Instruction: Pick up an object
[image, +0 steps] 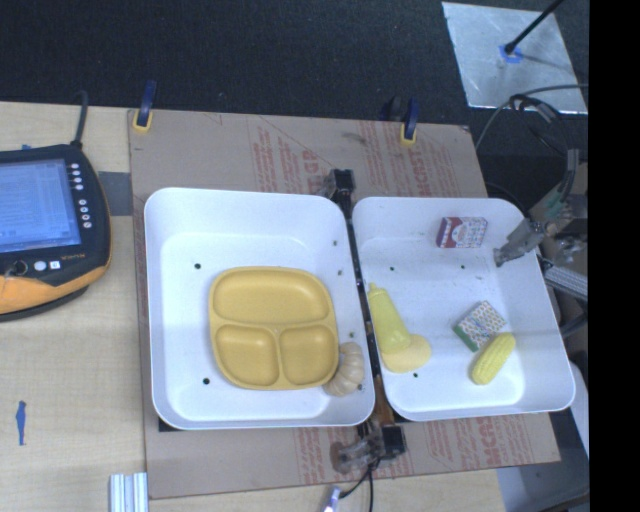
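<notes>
At the right bin's (560, 330) far edge the empty, slightly open gripper (520, 243) could clip the rim reaching for the small carton (461, 232).

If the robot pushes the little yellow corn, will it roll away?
Probably a bit. The corn looks rounded and long, lying on its side on the smooth floor of the right bin, so a sideways push could roll it. It likely wouldn't go far: the green-patterned packet sits right by one end. It looks like a small toy, so likely light.
</notes>
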